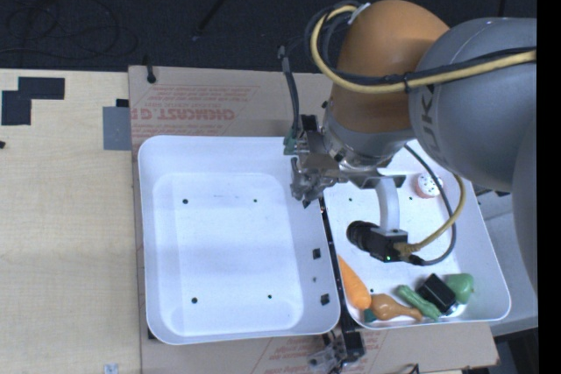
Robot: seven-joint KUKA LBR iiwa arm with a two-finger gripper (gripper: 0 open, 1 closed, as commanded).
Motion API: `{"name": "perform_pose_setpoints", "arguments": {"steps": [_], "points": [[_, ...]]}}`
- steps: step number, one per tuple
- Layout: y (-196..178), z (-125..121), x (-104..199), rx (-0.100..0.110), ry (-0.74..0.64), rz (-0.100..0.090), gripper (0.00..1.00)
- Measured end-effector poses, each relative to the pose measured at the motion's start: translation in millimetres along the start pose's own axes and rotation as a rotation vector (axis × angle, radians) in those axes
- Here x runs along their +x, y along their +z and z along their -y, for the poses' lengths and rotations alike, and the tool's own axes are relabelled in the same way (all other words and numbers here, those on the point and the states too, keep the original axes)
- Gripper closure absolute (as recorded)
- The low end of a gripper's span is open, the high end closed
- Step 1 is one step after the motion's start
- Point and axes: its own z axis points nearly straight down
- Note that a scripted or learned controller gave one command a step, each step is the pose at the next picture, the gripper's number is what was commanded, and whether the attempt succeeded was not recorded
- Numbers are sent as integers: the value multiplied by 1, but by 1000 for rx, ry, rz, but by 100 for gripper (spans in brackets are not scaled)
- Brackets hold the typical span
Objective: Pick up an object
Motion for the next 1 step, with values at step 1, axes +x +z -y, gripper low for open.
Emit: {"name": "perform_pose_setpoints", "arguments": {"steps": [1], "points": [[-19, -10, 60, -7, -3, -2, 100]]}}
